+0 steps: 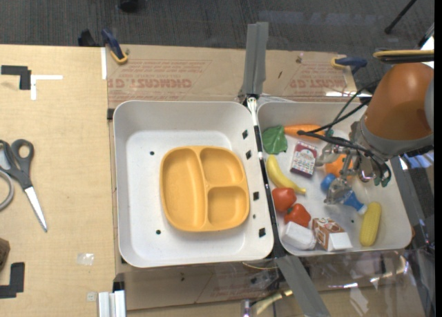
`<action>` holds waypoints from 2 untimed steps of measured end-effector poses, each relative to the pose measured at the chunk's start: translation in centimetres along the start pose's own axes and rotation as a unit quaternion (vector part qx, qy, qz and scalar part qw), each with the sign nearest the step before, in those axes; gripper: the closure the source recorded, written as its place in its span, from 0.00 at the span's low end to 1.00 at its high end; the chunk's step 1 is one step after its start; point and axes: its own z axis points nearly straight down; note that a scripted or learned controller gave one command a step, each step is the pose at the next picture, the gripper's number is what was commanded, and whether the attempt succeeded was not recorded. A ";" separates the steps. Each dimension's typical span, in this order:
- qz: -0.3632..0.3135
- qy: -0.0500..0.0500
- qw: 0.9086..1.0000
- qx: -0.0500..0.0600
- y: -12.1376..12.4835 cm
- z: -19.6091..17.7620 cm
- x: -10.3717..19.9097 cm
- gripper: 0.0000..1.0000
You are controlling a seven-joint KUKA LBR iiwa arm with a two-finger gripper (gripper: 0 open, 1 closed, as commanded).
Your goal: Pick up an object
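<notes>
Blue toy (pixel 343 195), just left of the corn (pixel 371 223), is being targeted; gripper (pixel 336 191) is hanging over it, finger state unreadable. Descent should be centred, corn being avoided.

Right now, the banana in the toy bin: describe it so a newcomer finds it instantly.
Start at the right-hand white bin, the one crowded with toy food beside the bin holding the yellow divided plate. Along its left wall, just below the green leafy piece, lies the banana, running diagonally. It is slim, curved and smooth, unlike the stubbier yellow corn cob at the far right.
</notes>
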 end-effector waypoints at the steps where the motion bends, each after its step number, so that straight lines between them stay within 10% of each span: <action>1: 0.081 0.011 0.997 0.000 3.7 0.2 -7.8 0.00; 2: 0.166 0.002 0.986 0.000 -1.1 0.1 -2.3 0.00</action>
